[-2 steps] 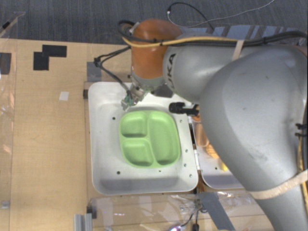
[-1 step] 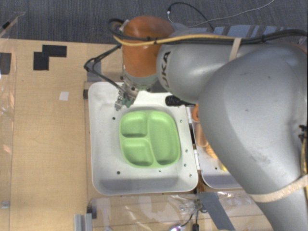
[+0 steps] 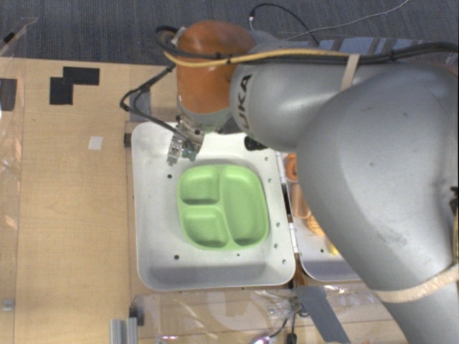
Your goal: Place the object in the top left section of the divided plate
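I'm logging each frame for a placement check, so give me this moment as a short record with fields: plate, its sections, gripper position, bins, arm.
plate: green divided plate, lying flat in the left white bin
sections: three; two small on the view's left, one large on the right; nothing visible in any
gripper: above the bin's floor, just beyond the plate's top left corner
held object: cannot tell
right bin: mostly hidden by the arm; orange items partly visible
arm: grey with an orange band, reaching in from the right
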Controlling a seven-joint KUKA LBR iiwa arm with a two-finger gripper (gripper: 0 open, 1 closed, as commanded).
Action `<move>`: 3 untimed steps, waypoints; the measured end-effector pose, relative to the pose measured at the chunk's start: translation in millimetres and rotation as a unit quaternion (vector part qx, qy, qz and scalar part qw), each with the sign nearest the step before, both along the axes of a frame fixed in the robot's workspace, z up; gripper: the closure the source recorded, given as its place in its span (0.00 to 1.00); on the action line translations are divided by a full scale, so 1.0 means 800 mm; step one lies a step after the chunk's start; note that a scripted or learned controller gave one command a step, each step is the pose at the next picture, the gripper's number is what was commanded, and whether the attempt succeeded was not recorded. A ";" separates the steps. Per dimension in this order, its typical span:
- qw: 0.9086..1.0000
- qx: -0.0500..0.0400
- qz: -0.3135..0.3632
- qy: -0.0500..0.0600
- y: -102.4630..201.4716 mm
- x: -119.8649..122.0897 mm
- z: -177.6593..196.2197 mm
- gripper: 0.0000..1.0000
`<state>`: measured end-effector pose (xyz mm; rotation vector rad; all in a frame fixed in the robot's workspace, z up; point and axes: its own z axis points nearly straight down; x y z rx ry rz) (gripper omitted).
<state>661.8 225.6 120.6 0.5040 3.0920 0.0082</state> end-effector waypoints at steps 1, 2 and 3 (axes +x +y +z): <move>1.000 0.000 0.026 0.000 0.011 0.000 0.025 1.00; 0.994 -0.001 0.113 -0.001 0.013 -0.002 0.074 1.00; 0.997 0.000 0.072 -0.001 0.012 0.003 0.179 1.00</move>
